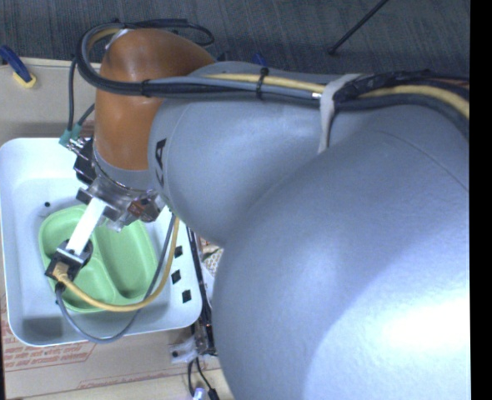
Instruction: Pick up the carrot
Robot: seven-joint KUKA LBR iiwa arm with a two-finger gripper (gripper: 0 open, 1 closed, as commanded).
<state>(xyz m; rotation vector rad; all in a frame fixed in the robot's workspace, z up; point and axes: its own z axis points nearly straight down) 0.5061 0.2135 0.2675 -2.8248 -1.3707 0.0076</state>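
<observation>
Reaching in from the right, grey arm with orange band: its bulk covers most of the bench, including nearly all of the second bin. Gripper: set low over the white bin at the view's left, above the far edge of a green dish that sits inside that bin. It is seen from above and behind its own wrist, so whether it is wide, narrow or holding anything cannot be told. Green dish: shallow, pale green, upright, its hollow bare where it can be seen. White bin: floor bare along the front and left sides; rests on a sheet of cardboard with red print. Carrot: location cannot be told; judged to be hidden beneath the wrist or the arm, if it is in either bin. Task status, as a judgement: approach or grasp stage at best. No grasp can be confirmed and no lift is evident. Outstanding: closing on the carrot, if not yet done, then raising it clear of the bin. Risk noted: catching the dish rim instead.
</observation>
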